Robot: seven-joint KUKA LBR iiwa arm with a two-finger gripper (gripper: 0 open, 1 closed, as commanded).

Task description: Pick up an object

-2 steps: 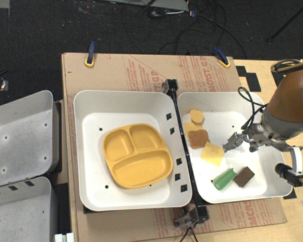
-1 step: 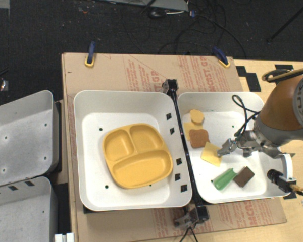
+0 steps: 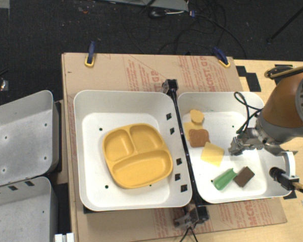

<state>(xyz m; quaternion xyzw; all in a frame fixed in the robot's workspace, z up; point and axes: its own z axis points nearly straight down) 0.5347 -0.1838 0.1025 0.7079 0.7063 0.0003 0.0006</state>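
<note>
- Green plastic cylinder (image 3: 223,179) and dark brown block (image 3: 244,176): right bin (image 3: 256,191), near edge, just beside each other
- Gripper (image 3: 239,146): above the right bin, finger state cannot be determined
- Pale yellow wedge (image 3: 212,154), brown square (image 3: 198,137), small orange piece (image 3: 197,117): beyond
- Yellow divided plastic tray (image 3: 137,155): left bin (image 3: 91,135)

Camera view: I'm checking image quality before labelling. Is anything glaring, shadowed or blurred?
Camera view: lighting is even and the focus fairly sharp; the white right bin looks bright but keeps its detail; the yellow tray casts a soft shadow; the gripper area is dark and hard to read.
</note>
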